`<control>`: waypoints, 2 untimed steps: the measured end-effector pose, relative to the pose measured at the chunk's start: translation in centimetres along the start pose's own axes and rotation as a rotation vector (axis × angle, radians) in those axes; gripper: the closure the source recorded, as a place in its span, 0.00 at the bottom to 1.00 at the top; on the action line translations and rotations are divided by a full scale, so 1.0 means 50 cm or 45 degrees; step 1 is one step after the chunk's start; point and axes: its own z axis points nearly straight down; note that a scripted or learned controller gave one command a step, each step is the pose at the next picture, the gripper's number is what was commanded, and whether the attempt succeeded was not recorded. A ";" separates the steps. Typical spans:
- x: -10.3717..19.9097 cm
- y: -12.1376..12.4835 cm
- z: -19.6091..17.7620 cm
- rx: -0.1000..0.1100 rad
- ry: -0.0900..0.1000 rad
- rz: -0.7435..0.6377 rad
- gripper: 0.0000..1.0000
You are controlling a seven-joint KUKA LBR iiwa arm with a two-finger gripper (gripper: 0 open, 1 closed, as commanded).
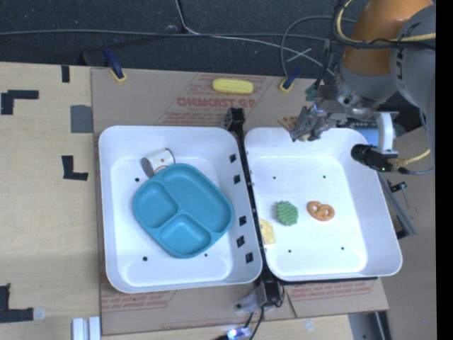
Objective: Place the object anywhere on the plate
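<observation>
While the arm (386, 41) reaches in from the right, its gripper (309, 128) hangs over the far rim of the right bin (368, 253), near that bin's far-left corner. Whether it is spread or pressed together cannot be told from this slant; nothing can be seen held in it.

Three small things lie on the right bin's floor. A green, bumpy piece (287, 213) sits left of centre, with an orange pretzel (320, 210) just beside it on the right, apart from it. A small yellow piece (267, 231) lies against the bin's left wall, near the green one and a little toward the front.

Across the divide, the left bin (117, 261) holds a blue plate (182, 210) with three compartments, lying flat and turned at an angle. A small cup (157, 162) lies on its side just behind the plate's far-left edge, its open end facing left.

Behind the bins, a yellow banana (233, 86) rests on the cardboard sheet (148, 94) that covers the desk (35, 190). Cables (212, 34) run over the dark backdrop above.
</observation>
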 end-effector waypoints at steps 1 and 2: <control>0.108 -0.001 0.034 0.002 0.000 -0.001 1.00; 0.225 -0.013 0.061 0.004 0.000 -0.002 1.00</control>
